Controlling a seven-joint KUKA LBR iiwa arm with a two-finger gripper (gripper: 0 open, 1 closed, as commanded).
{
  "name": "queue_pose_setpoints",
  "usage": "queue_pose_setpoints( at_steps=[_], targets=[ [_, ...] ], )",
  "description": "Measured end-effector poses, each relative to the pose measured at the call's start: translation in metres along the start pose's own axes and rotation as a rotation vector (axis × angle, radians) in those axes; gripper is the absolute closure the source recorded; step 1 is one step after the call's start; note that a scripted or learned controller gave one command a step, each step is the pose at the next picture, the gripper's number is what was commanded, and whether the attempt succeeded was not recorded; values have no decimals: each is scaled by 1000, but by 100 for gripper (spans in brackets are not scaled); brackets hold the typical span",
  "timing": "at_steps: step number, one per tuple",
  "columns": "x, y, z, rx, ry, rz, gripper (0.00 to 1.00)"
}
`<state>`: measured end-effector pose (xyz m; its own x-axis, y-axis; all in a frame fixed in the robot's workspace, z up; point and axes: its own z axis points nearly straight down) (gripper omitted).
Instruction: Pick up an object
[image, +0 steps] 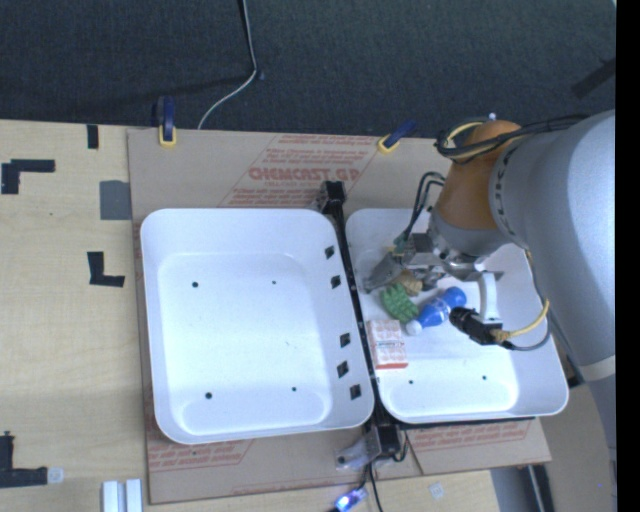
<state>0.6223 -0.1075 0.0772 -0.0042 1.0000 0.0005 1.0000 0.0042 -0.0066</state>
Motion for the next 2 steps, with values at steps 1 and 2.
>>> queue_pose_setpoints(
  at_steps=[1, 2],
  targets=[
    [-2, 3, -18, -6, -1, 1, 100],
    [59, -39, -113, -11, 2, -3, 100]
  ],
)
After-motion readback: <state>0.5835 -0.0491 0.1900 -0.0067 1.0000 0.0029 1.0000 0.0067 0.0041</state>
